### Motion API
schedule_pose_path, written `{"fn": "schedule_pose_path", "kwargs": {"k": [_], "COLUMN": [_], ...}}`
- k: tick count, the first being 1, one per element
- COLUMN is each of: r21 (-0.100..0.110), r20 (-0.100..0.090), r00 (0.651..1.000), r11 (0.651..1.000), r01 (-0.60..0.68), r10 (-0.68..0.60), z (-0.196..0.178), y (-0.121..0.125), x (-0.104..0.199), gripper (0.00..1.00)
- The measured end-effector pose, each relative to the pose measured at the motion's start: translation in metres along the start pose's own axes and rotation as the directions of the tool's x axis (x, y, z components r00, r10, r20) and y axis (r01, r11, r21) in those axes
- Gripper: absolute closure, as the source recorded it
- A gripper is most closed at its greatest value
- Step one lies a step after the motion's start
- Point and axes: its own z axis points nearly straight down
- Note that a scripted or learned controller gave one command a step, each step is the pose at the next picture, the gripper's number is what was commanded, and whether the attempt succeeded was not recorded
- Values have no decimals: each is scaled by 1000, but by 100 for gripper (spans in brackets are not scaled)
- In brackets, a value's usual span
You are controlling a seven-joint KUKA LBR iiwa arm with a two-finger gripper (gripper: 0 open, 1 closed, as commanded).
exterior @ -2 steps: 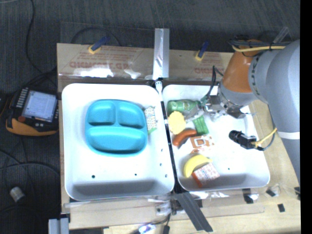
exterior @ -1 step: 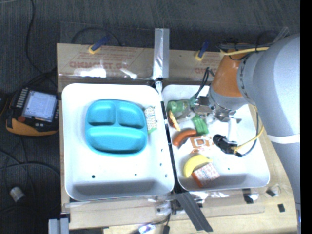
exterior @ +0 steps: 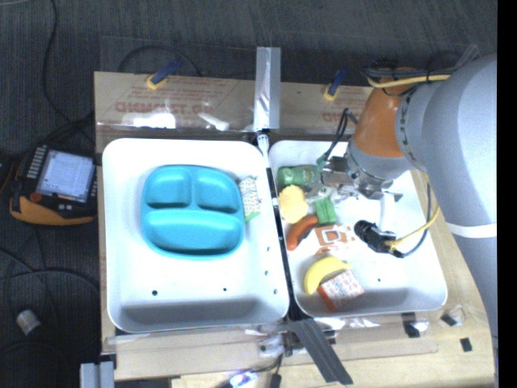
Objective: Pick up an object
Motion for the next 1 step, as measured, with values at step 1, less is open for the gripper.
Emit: {"fn": "schedule_pose_path", "kwargs": {"k": [1], "r21": [12], "r20": [1], "r00": [987], "r11": [987], "r01": [161], "r10": [-161], "z": [-119], "y": [20], "x": [12], "gripper": [100]}}
